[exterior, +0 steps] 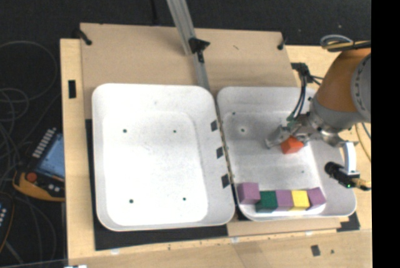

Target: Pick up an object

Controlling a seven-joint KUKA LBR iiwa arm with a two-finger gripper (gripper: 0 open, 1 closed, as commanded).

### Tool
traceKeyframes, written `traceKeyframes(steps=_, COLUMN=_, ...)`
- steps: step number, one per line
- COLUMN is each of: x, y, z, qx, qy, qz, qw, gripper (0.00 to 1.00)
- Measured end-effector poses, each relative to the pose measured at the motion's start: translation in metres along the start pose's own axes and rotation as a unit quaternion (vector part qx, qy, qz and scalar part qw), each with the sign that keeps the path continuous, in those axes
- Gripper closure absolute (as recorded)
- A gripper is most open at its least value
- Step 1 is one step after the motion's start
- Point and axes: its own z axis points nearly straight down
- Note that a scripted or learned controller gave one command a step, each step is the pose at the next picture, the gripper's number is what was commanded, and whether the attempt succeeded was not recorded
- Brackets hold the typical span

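Observation:
An orange-red block (292,147) lies in the middle of the right bin (250,112). My gripper (285,138) is directly over it, touching or just covering its upper edge, with the grey and orange arm reaching in from the right. Part of the block is hidden under the gripper. Along the bin's front wall stands a row of blocks: a purple one (249,192), a green one (267,200), another purple one (284,199), a yellow one (300,198) and a third purple one (316,195).
The left bin (153,154) sits beside the right one, with dark clips along the shared edge (220,152). A metal post (181,10) rises from behind the bins. Cables and a pendant (44,163) lie off the bench at left.

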Motion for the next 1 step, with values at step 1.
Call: traceKeyframes(steps=1, x=-0.0012, y=0.0008, z=-0.0105, qx=-0.001, qy=0.001, qz=0.002, qw=1.0000, gripper=1.00)
